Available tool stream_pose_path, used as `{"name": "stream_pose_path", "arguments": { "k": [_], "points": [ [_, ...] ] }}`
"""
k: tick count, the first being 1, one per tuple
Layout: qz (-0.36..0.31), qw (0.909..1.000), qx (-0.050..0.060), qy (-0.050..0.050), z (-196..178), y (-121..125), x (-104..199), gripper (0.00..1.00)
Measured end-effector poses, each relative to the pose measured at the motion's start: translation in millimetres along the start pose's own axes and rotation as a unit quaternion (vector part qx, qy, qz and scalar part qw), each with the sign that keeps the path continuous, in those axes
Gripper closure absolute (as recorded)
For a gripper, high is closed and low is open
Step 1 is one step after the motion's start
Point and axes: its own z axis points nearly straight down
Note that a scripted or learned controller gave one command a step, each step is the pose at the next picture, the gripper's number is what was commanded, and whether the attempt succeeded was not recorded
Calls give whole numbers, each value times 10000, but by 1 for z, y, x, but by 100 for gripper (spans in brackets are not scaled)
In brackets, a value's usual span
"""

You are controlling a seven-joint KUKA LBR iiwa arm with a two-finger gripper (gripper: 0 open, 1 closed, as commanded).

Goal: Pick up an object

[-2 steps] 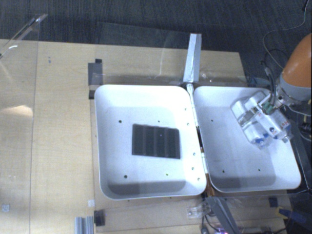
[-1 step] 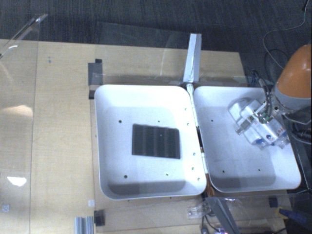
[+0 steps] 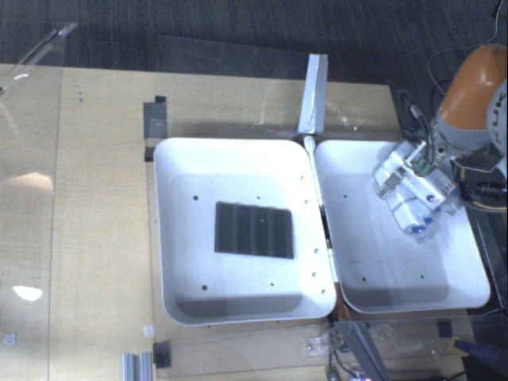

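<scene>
On the worktop [image 3: 79, 213], the only loose thing I can make out is a dark ridged pad [image 3: 254, 230], lying flat in the middle of the left bin [image 3: 171, 292]. The pincer [image 3: 413, 209] hangs low over the right bin [image 3: 373, 284], towards its far right side and well apart from the pad. I cannot tell whether it is released or clenched, and nothing shows in its grip.

The first risk, as I judge it, is a grasp on nothing. A descent from where the pincer stands would meet bare bin floor. To reach the pad, the arm [image 3: 468, 94] must cross the shared rims [image 3: 321, 213] between the bins, and travelling too low could strike them.

The pad itself looks thin and flush with the floor. A straight-down grasp may skid over it or push it aside instead of lifting it.
</scene>
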Motion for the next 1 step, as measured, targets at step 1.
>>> {"name": "stream_pose_path", "arguments": {
  "k": [1],
  "points": [
    [-332, 9992, -116, -194, -1, -41, 34, 0]
  ]
}}
